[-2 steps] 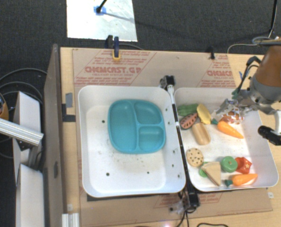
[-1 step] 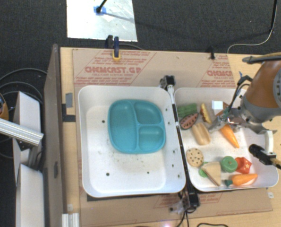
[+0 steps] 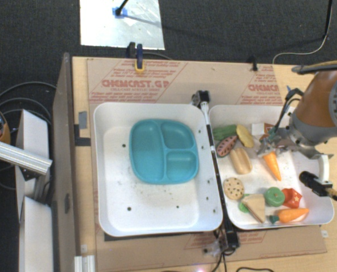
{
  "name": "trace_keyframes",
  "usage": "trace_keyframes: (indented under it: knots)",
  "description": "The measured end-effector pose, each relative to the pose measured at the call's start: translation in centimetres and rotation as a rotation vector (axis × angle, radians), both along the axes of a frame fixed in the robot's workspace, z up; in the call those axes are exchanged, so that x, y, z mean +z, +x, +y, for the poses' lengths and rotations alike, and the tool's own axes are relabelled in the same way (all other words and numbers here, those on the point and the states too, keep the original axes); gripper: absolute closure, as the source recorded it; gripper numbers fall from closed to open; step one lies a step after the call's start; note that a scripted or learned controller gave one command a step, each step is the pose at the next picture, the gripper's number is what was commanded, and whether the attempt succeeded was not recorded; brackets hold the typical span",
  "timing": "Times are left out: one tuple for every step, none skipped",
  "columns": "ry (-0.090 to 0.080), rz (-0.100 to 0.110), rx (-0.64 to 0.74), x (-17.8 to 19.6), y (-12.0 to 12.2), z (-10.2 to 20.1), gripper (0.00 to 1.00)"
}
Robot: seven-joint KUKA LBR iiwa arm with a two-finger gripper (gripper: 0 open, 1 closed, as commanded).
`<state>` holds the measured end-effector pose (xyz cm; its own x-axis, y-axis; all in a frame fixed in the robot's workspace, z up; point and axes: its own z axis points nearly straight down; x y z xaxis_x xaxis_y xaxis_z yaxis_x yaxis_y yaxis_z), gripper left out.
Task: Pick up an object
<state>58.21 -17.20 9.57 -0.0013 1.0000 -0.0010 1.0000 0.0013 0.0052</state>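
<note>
Nearest the camera, along the lower edge of the right bin (image 3: 327, 215), lie an orange pepper piece (image 3: 293, 214), a red piece (image 3: 292, 197), a green round piece (image 3: 274, 196), a tan wedge (image 3: 256, 208) and a speckled cookie (image 3: 233, 188). Further up sit a bread roll (image 3: 240, 161), a carrot (image 3: 272, 165), a dark-red oblong piece (image 3: 225, 146), a yellow piece (image 3: 244, 135) and a green pod (image 3: 225, 132).

Left bin (image 3: 109, 208) holds one teal divided plate (image 3: 163, 151), nothing on it.

Arm (image 3: 321, 109) reaches over the right bin; tool (image 3: 270, 144) hangs just above the carrot's upper end. Whether it is parted or closed cannot be told, and no object is seen in it.

Judgement: approach stage, grasp not yet made. Next move calls for a straight descent centred on the carrot, avoiding the adjacent roll.
</note>
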Motion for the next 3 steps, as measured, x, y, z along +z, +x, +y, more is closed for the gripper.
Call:
trace_keyframes:
  knots:
    - [0.003,0.001,0.009,1.4,2.8,6.5,1.0]
    - [0.003,-0.004,0.008,11.8,-0.4,11.4,1.0]
    - [-0.002,0.001,-0.004,14.1,-2.7,5.8,1.0]
